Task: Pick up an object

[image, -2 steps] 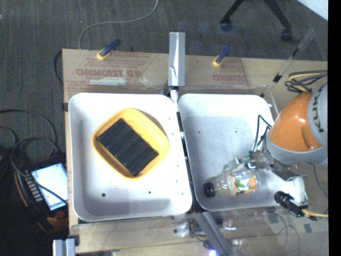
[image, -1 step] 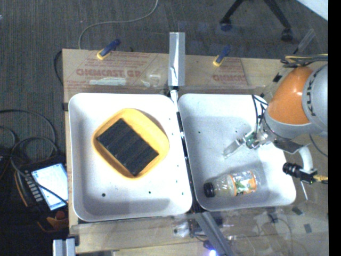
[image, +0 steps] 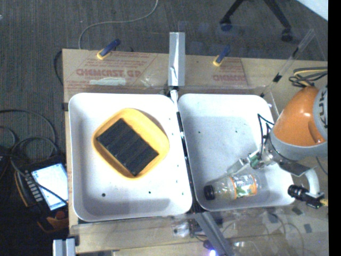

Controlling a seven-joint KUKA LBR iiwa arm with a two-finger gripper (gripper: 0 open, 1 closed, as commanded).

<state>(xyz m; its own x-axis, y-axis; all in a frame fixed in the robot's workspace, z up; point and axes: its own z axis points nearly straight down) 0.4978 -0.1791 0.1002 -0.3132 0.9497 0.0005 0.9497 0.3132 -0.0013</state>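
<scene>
A: Start at the near edge. What lies there?

B: A clear plastic bottle with a dark cap and an orange label [image: 233,187], on its side near the front wall of the right-hand shallow white bin [image: 224,116], cap pointing left toward the divider between the bins.

A: And the gripper?

B: The two-finger gripper [image: 254,161] sits just above the bottle's right end, under the grey arm with its orange band [image: 301,124]. Whether the claw is released or clenched, I cannot tell; the fingers are too small and blurred against the bottle.

A: So what could go wrong?

B: My judgement: a round, smooth bottle lying flat may roll or squirt out if the fingers close off-centre or along its length. It also lies close to the front wall, so a descent may catch the bin's rim.

A: Anything farther back?

B: In the left-hand white bin [image: 85,196], well apart from the arm, a yellow rounded tray holding a dark ribbed rectangular slab [image: 129,143]. If the bottle slips, that is the only other candidate, and its flat, wide shape looks hard to pinch.

A: Beyond that?

B: Two yellow-and-blue clamps [image: 108,48] on the brown board [image: 133,71] behind the bins, out of play.
</scene>
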